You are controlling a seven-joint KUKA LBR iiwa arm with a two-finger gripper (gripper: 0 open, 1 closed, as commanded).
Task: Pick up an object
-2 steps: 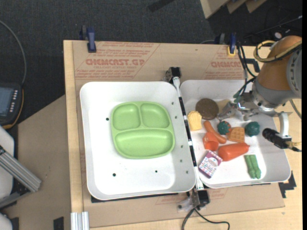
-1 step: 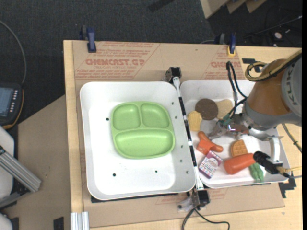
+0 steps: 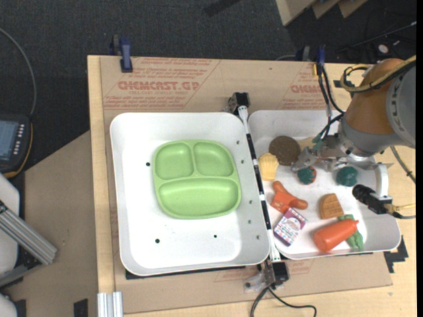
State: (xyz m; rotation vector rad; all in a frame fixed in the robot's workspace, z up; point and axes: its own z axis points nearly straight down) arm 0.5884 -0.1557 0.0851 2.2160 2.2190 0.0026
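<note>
In the camera view, the gripper [image 3: 325, 158] is hanging low over the right bin [image 3: 291, 121], right of centre in the frame; whether its jaws are spread or pressed together I cannot tell. Toys are lying below it: a brown disc [image 3: 285, 148], a carrot [image 3: 337, 234], a teal piece [image 3: 305, 174]. A green divided plate [image 3: 196, 179] is sitting in the left bin [image 3: 132, 230].

Wooden bench [image 3: 198, 84] with red lettering, left white bin [image 3: 132, 177] and right white bin [image 3: 291, 121] side by side

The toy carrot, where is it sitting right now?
The toy carrot lies in the right bin near its front edge, just below the bread slice and right of the small purple packet.
</note>
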